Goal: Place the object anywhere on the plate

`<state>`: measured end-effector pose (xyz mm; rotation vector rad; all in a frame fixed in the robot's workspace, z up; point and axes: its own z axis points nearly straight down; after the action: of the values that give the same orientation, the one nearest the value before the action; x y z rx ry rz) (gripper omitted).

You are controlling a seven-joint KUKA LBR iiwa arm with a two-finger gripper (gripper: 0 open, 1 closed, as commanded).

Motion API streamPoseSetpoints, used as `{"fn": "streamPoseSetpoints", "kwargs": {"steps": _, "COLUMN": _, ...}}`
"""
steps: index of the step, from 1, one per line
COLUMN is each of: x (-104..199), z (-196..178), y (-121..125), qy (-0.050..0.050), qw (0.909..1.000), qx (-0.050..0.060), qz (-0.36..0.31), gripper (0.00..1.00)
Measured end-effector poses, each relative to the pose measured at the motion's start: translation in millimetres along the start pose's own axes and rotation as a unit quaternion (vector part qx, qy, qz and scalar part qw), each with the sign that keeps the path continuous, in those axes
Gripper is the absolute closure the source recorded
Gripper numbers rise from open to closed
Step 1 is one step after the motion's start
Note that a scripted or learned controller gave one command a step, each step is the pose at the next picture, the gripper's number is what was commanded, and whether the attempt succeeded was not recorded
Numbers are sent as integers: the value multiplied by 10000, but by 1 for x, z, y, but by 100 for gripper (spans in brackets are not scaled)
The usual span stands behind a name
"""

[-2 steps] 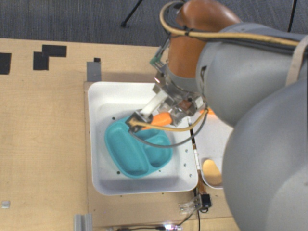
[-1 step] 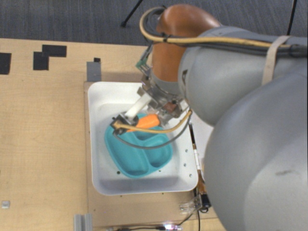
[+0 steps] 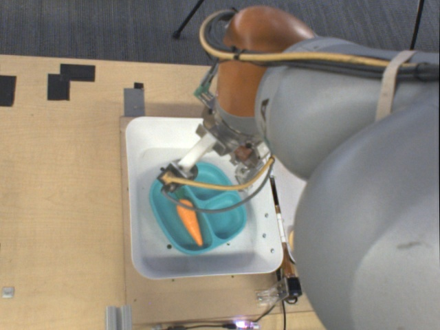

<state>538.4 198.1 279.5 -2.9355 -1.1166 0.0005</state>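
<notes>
a pale wooden tabletop [image 3: 62, 205] under even, soft light, with dark grey carpet [image 3: 96, 12] beyond its far edge.

black blocky marks [image 3: 69, 80] sit along the tabletop's far edge at the left, and a small grey bracket [image 3: 135, 102] stands just behind a shallow white bin [image 3: 137, 184]. thin dark rods [image 3: 196, 9] slant across the carpet at the top, one near the middle and one at the far right. a small grey piece [image 3: 7, 292] lies at the left edge, and another grey bracket [image 3: 118, 316] sits at the near edge.
</notes>
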Motion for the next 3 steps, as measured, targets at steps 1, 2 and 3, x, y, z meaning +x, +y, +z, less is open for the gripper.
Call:
{"fn": "streamPoseSetpoints", "kwargs": {"steps": 1, "x": 1, "z": -10, "y": 0, "qy": 2, "qw": 10000, "qx": 2, "qz": -33, "gripper": 100}}
{"fn": "streamPoseSetpoints", "kwargs": {"steps": 2, "x": 1, "z": -10, "y": 0, "qy": 1, "qw": 10000, "qx": 3, "qz": -33, "gripper": 0}}
{"fn": "streamPoseSetpoints", "kwargs": {"steps": 3, "x": -35, "z": -131, "y": -24, "qy": 22, "qw": 9980, "qx": -9, "qz": 639, "gripper": 0}}
